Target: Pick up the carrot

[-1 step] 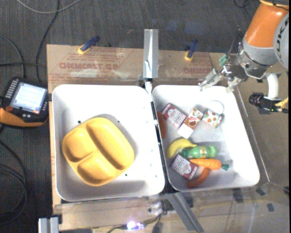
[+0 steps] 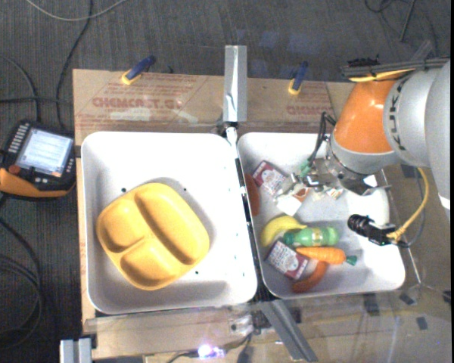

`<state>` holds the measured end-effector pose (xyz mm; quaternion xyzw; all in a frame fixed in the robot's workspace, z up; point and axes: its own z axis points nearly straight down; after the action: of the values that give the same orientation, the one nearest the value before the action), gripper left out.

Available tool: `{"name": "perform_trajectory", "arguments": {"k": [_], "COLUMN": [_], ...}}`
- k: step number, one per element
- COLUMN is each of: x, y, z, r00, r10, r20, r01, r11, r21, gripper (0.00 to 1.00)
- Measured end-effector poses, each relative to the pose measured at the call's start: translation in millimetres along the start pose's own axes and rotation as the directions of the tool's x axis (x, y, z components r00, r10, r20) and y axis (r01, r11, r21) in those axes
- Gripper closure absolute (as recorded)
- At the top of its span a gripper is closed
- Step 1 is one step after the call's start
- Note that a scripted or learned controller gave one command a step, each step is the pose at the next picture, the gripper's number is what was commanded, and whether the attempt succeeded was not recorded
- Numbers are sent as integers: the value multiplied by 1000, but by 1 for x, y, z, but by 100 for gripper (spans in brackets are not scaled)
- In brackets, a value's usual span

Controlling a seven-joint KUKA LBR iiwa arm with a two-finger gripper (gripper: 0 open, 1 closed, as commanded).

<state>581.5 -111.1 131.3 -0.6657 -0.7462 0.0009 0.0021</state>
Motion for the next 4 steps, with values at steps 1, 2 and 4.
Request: {"name": "perform_trajectory", "arguments": {"k": [1, 2, 4], "x": [-27, -81, -97], "y": [-63, -106, -97], "z": [41, 25, 41], "r00": [990, 990, 942], "r10": [-143, -138, -336], "r20": [8, 4, 6], "r01": [143, 138, 336], "r11": [990, 990, 942], "r21": [-17, -7, -15], "gripper": [0, 0, 0]}}
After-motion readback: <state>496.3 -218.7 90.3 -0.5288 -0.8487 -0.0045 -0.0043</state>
